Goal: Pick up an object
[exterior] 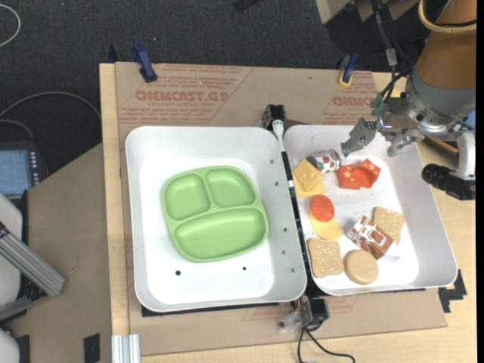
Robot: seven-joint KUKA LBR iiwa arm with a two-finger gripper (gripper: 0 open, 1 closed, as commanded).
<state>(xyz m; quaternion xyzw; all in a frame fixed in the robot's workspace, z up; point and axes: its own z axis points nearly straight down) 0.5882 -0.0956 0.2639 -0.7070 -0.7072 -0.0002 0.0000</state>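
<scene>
Where jaws (376,136) hover, red crumpled carton (358,175)

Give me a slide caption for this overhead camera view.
Open claw hovers over toy food in the right bin; a green tray sits in the left bin.

Dark carpet floor (60,44) surrounds a cardboard-topped bench (189,93); blue clamps (144,61) grip its far edge.

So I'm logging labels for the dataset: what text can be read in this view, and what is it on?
"CHEMCAST. G P": red print on the brown board under the bins, left copy.
A second red print on the board's right side: partly hidden, too blurred to read.
Small packet and carton: print too small to read.
</scene>
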